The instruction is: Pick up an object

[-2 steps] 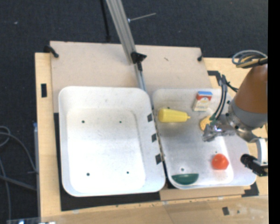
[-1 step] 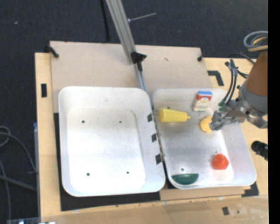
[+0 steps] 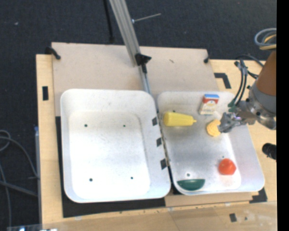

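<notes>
- The grey two-finger gripper (image 3: 226, 122) hangs low over the right-hand shallow white bin (image 3: 248, 148), close to that bin's right wall, with its tip right beside a small rounded yellow piece (image 3: 213, 128).
- Whether its fingers are spread or closed cannot be told from this view, and nothing can be seen held between them.
- The step in hand looks like the approach to a grasp: the yellow piece, lying in the upper right part of the bin, is the likeliest target.
- The next move would call for the fingers to straddle the piece, close, and then lift straight up.
- A small white carton with a red and blue top (image 3: 209, 103) stands near the bin's far edge, just beyond the yellow piece; it could be knocked if the approach drifts.
- A yellow squeeze bottle lying on its side (image 3: 178, 120) rests near the bin's left wall, apart from the gripper.
- A round orange-red ball (image 3: 227, 167) sits toward the bin's near right corner, and a dark green bowl-shaped piece (image 3: 191, 184) lies at the near edge.
- The left-hand white bin (image 3: 67, 143) adjoins the right one on the bench.
</notes>
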### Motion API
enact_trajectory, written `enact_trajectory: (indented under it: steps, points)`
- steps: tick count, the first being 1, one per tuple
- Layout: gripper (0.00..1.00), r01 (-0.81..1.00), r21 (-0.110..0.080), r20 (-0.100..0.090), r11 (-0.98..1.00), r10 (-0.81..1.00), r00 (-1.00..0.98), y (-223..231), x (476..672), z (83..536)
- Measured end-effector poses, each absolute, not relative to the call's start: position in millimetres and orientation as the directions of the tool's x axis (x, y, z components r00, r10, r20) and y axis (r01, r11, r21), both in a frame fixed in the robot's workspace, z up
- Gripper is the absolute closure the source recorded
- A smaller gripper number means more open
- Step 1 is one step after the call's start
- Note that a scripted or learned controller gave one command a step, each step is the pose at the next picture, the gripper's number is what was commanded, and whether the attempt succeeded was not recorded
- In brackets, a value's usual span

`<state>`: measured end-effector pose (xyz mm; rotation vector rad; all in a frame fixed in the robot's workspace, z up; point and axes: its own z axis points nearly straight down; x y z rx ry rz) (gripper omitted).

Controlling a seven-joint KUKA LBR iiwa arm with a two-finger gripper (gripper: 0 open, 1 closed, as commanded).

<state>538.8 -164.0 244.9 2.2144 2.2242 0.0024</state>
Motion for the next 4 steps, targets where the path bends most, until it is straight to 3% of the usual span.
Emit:
enact_trajectory:
  steps: [4]
  points:
    - [1.0, 1.0, 0.003, 0.002, 0.008, 1.0, -0.008, 40.6, 615.5, 240.0]
